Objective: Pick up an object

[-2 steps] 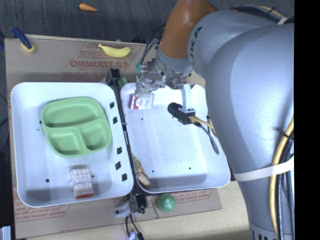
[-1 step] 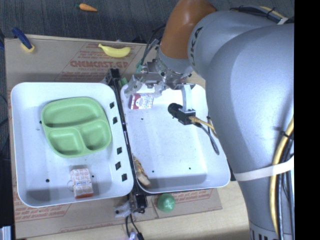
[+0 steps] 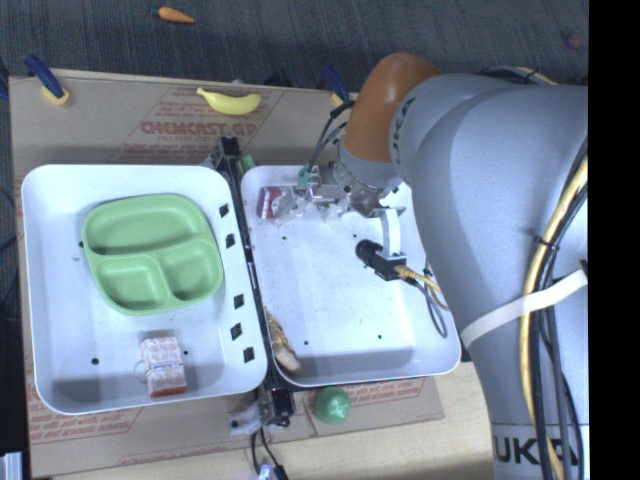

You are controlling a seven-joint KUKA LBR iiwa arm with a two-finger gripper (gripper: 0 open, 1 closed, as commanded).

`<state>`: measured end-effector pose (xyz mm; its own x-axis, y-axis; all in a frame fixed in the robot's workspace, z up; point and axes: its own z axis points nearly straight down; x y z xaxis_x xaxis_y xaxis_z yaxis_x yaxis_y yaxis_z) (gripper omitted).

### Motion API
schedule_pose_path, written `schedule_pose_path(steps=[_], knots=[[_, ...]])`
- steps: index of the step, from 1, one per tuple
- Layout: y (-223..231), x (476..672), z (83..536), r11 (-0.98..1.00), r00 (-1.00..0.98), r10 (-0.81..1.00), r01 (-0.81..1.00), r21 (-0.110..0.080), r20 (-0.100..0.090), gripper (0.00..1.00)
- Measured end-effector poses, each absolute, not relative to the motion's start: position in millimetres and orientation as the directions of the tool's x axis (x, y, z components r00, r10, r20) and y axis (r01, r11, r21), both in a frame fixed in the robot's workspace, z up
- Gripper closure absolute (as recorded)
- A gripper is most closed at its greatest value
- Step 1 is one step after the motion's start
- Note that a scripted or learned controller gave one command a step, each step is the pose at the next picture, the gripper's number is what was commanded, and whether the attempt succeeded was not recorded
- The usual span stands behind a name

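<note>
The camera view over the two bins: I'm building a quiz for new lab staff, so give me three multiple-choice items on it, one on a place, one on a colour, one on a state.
1. Where does the divided plastic tray lie?
A. left white bin
B. right white bin
C. on the cardboard

2. What colour is the small ball on the cardboard below the right white bin?
A. red
B. green
C. blue

3. How does the yellow toy banana rest?
A. inside a bin
B. standing on the tray
C. on the cardboard above the bins

Key: 1 A, the tray sits in the left white bin above a small carton. 2 B, the ball is green. 3 C, the banana lies flat on the printed cardboard, outside both bins.
</note>
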<state>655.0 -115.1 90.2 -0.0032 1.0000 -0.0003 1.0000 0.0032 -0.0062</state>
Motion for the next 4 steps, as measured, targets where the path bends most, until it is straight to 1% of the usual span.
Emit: schedule_pose_path(steps=[1,2,3,4], knots=[[-114,656.7,102,0.008,-0.008,1.000,1.000,-0.004,0.001,1.00],[-25,632.5,194,0.007,-0.007,1.000,1.000,0.002,0.003,1.00],[-27,631.3,192,0.005,-0.005,1.000,1.000,-0.002,0.002,0.00],[-26,656.6,192,0.007,-0.007,1.000,1.000,-0.002,0.001,0.00]])
